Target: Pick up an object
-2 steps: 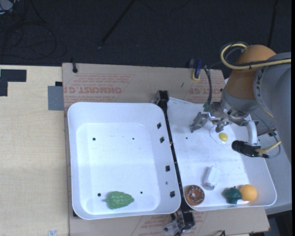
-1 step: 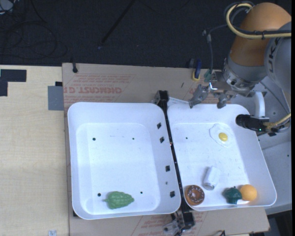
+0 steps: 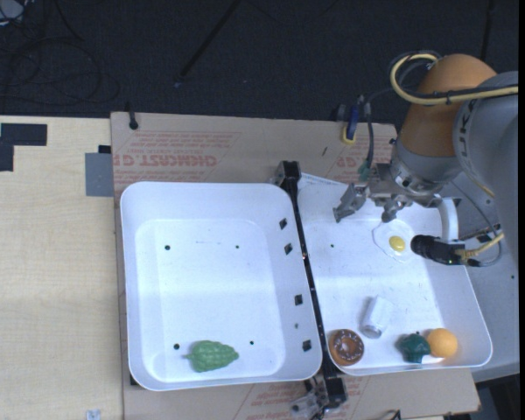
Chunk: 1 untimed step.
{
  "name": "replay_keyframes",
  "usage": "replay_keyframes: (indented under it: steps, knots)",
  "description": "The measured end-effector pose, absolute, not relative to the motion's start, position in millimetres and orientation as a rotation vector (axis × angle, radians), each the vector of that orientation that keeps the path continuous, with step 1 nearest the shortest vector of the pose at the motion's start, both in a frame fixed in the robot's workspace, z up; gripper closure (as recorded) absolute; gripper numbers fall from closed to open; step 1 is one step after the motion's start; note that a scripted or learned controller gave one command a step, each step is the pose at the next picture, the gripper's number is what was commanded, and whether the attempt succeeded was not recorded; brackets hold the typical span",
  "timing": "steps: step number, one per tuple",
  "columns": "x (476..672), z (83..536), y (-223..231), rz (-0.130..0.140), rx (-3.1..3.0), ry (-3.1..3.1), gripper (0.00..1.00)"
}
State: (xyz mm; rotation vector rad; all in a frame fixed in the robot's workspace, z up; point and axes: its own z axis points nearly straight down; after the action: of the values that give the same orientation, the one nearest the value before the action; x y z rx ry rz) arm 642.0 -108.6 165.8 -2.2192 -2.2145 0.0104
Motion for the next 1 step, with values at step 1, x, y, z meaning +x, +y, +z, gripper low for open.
replay_keyframes:
  steps: [1]
  knots:
    - [644.2, 203.7, -115.2, 0.0, -2.222, -2.222, 0.0]
